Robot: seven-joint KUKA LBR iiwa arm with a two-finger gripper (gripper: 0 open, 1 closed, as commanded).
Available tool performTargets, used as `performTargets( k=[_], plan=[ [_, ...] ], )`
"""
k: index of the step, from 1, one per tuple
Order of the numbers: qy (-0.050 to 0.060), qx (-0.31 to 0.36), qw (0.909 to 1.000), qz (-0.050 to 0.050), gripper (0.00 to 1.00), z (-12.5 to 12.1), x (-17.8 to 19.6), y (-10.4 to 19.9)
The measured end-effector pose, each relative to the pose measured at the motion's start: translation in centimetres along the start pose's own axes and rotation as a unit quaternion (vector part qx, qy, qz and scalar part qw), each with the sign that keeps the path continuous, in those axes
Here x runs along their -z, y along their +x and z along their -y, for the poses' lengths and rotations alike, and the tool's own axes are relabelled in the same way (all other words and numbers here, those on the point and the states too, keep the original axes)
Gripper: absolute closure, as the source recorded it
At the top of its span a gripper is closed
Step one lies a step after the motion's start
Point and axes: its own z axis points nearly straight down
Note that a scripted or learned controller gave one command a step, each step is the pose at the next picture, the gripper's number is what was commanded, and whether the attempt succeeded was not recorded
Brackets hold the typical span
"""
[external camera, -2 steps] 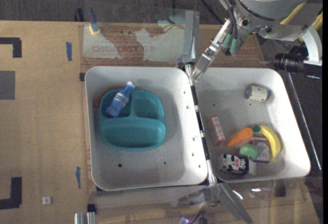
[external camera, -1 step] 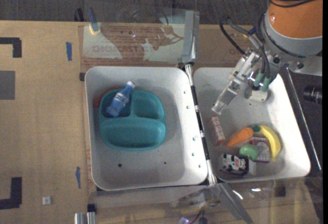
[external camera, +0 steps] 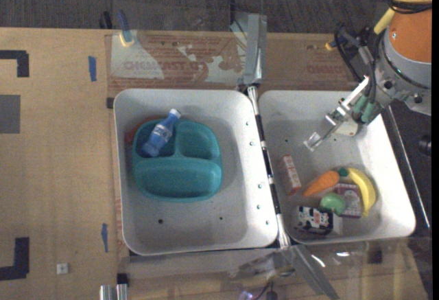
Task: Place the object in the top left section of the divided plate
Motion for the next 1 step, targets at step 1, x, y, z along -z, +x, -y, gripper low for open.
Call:
performTargets(
  k=[1],
  plan=[
    [-0.002, 0.002, 1.0, 0.001, 0.0, -3.5, 2.25, 1.17]
  ],
)
